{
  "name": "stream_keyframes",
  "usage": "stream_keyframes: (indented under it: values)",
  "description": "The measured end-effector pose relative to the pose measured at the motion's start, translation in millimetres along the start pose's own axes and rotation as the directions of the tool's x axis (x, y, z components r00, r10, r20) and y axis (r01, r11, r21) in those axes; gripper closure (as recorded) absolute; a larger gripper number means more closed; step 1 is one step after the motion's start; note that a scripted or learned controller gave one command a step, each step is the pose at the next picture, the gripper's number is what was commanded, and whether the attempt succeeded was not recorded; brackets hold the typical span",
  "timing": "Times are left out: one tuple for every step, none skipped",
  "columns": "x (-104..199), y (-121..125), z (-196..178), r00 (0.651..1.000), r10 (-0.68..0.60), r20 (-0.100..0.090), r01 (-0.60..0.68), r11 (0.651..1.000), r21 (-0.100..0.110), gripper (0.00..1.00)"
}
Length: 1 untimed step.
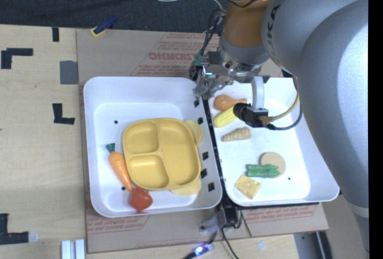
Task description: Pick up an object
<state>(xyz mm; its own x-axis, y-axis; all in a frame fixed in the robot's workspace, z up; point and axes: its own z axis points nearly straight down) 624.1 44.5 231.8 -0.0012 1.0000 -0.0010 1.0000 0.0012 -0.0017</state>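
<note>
White bin (97,123) holds yellow tray (161,153), carrot (120,170), red fruit (140,198).

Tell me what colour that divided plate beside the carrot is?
The divided plate is pale yellow all over, shown best in the camera view from above.

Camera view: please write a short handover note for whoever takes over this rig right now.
Gripper: low over the wall between the two bins, at the far end; no object seen in it.
Left bin: yellow plate, carrot, red fruit.
Right bin: corn, orange piece, beige cone, biscuit, green pod, cheese wedge.
Done: nothing lifted.
Left: grasp one object and lift it; the corn and the orange piece lie nearest.
</note>
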Motion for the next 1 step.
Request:
stream_keyframes:
  values:
    - [-1.0,7.0,16.9,1.000,0.000,0.001,0.000,1.000,0.001,1.00]
